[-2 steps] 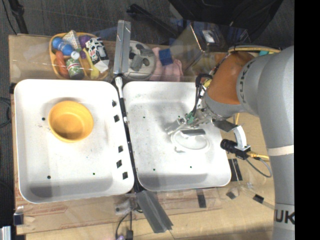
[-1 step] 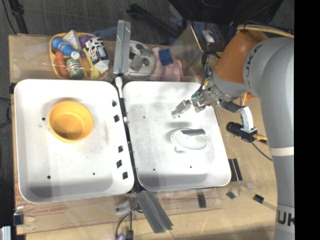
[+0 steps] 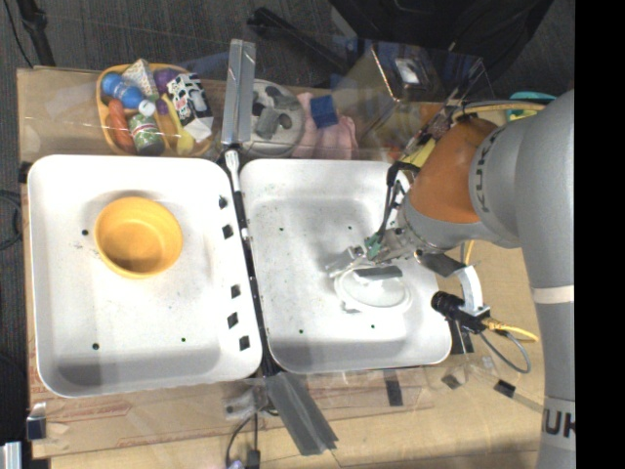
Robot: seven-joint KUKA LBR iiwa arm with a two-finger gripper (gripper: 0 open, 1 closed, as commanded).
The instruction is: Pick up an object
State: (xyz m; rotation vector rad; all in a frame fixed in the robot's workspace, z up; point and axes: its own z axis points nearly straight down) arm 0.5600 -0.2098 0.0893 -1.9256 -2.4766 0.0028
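- Two white bins sit side by side on a cluttered bench: left bin (image 3: pixel 59 360) at nine o'clock, right bin (image 3: pixel 293 330) at centre.
- Yellow bowl (image 3: pixel 142 234) rests in the left bin, untouched.
- Gripper (image 3: pixel 376 252) is low in the right bin over a pale, indistinct object (image 3: pixel 376 291).
- Whether the jaws are parted or closed, I cannot tell.
- Judged so: nothing lifted yet; grasp and raise remain.

1. We read only part of a brand mark: white letters, seemingly "UK", on the grey arm (image 3: pixel 553 262) at its lowest visible stretch, below and right of the right bin (image 3: pixel 293 345)
2. Packets in the yellow basket (image 3: pixel 109 94) above the left bin (image 3: pixel 59 360) carry print too small for us to read
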